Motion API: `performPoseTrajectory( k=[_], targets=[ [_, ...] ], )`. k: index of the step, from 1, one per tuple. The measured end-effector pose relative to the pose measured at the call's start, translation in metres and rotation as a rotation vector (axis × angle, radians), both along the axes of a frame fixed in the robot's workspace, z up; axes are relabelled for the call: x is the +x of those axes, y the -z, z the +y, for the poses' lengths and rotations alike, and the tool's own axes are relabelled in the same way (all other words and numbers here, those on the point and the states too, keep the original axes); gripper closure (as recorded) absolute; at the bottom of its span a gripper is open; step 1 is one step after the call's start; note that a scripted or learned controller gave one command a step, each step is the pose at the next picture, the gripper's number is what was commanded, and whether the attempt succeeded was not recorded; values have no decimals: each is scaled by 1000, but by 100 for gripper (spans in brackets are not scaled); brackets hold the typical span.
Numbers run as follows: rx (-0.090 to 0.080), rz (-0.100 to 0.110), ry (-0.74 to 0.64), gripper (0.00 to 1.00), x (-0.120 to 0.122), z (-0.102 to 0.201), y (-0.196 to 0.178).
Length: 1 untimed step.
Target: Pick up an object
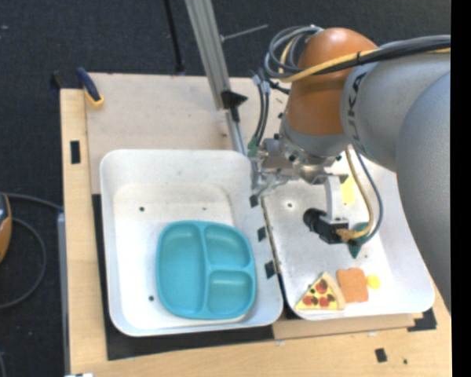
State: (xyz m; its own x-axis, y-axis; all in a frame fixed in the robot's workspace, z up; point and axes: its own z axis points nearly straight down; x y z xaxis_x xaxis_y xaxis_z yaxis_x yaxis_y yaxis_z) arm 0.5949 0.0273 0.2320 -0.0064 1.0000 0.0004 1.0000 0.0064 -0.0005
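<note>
The pickable things lie loose in the two bins, where a descent from above can reach them. A toy pizza slice [320, 294] sits at the 6 o'clock edge of the right bin [396, 246], with an orange block [352, 285] touching it at 3 o'clock and a small yellow piece [373, 282] just beyond. A teal divided plate [206, 269] lies flat in the left bin [141, 187]. The arm [392, 108] reaches over the counter [149, 112] and bends steeply down. Its gripper [265, 181] is at the right bin's 10 o'clock corner, well apart from the toys. It seems to carry nothing, but whether it is released or clenched I cannot tell.
</note>
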Motion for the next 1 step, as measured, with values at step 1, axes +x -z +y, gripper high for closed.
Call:
performPoseTrajectory(
  k=[1],
  targets=[
    [0, 0, 0, 100, -15, 43, 5]
  ],
)
